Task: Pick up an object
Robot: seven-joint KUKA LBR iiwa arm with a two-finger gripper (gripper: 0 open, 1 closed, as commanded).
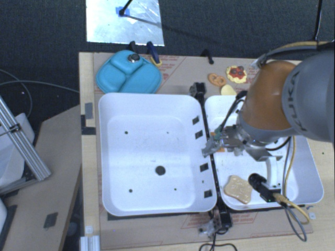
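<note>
A tan, toast-shaped piece [238,189] lies flat in the near left corner of the right bin [309,192]. My gripper [219,144] hangs low over the left side of that bin, close to the divider between the two bins and a short way behind the toast piece. The grey arm with its orange band [267,95] covers most of the bin's middle and back. A small orange spot shows beside the gripper, and I cannot make out what it is.
The left bin [112,192] shows a bare white floor with a few dark holes. Behind the bins, a blue sectioned dish [128,73] rests on the bench. Small toy food pieces [236,73] lie behind the right bin. A shiny sheet [123,12] lies farther back.
</note>
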